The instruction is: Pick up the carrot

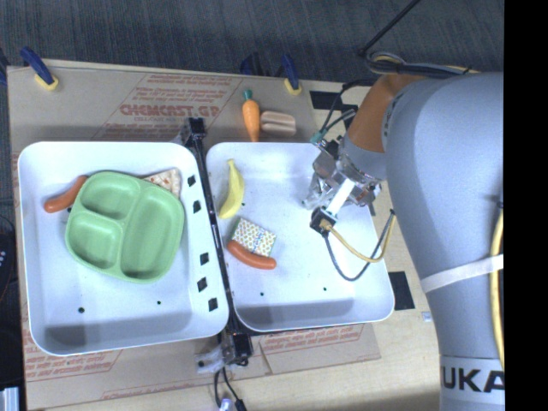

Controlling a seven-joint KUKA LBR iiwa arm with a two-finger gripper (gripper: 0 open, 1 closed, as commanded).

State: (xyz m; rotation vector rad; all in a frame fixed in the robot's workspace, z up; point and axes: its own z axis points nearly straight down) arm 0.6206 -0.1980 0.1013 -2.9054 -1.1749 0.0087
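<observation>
The carrot (pixel 250 118), orange with a green top, lies on the cardboard just beyond the right bin's far rim (pixel 257 145), outside the bin. My gripper (pixel 328 200) hangs over the right bin's right half, well to the right of the carrot and nearer the front. I see nothing in the gripper. A yellow cable loops below it.
A tan block (pixel 278 123) lies right beside the carrot. In the right bin are a banana (pixel 231 188), a checkered pad (pixel 254 235) and a red sausage (pixel 252 256). The left bin holds a green divided plate (pixel 126 224), another sausage (pixel 63 198) and a toast slice (pixel 165 179).
</observation>
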